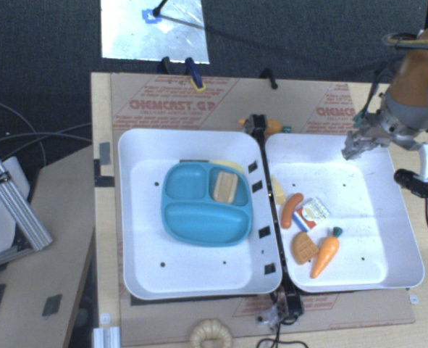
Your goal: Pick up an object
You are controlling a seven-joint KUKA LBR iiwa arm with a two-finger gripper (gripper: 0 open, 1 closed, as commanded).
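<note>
Dark carpet surrounds the counter (221,96), which carries two white bins. One blue divided plate (205,203) sits in the left bin (145,216), with one tan bread slice (225,187) in its upper right compartment. Four items lie in the right bin (373,194): sausage (291,210), small packet (312,212) (print unreadable), cookie (304,247), carrot (325,253). At that bin's far right corner hovers the hand (353,148), blurred; I cannot tell its grip.
</note>
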